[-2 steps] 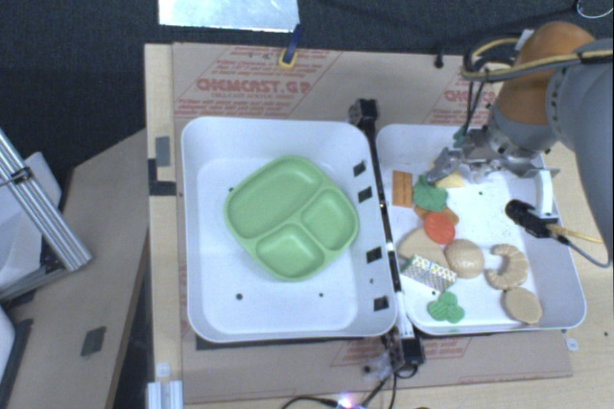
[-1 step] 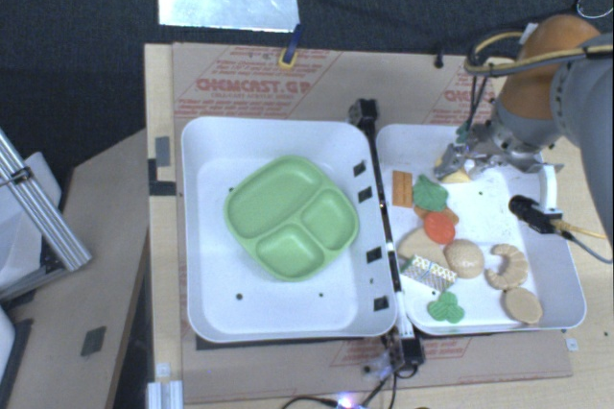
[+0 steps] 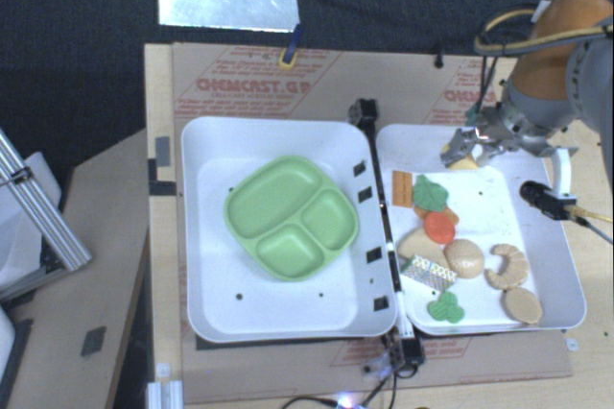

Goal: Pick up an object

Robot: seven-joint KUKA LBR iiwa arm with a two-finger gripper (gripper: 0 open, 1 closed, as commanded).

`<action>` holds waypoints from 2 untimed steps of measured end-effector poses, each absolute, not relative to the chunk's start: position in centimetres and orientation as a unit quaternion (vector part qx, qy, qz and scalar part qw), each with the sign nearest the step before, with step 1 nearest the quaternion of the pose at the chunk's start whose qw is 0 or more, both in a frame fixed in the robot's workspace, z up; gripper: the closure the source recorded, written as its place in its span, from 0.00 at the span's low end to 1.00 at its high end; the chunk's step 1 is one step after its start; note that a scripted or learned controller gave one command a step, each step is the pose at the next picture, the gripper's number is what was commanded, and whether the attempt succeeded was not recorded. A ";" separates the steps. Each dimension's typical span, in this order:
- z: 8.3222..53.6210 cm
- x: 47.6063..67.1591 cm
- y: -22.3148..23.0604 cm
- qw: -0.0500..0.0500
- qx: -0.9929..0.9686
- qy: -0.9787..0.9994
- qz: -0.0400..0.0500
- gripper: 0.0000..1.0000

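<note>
The right bin [image 3: 552, 244] holds several toy foods: an orange cracker [image 3: 402, 189], a green leafy piece [image 3: 431, 196], a red tomato [image 3: 440, 228], a beige bun [image 3: 464, 258], a croissant [image 3: 507, 265], a round cookie [image 3: 523, 304], a wrapped bar [image 3: 429, 273] and a small green piece [image 3: 444, 307]. My gripper [image 3: 463, 148] hangs low over that bin's far edge. Just under it lies a pale yellow item [image 3: 465, 164], partly hidden by the gripper. Whether they touch I cannot tell.
The left bin [image 3: 206, 301] carries a green divided plate [image 3: 292, 217]. A black divider [image 3: 379, 205] with clips runs between the bins. A black fitting [image 3: 547, 199] sticks in over the right bin's right side. Cables loop near the arm's orange band [image 3: 574, 13].
</note>
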State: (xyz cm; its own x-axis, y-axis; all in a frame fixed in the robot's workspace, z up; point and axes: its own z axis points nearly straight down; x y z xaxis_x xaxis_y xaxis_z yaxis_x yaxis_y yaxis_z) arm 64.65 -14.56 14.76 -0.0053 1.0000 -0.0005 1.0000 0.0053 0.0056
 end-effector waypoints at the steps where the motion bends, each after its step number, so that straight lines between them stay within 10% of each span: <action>1: 20.9 65.4 -13.9 0.003 0.705 0.710 0.003 1.00; 2: 22.6 65.6 -13.9 0.001 0.705 0.709 0.001 1.00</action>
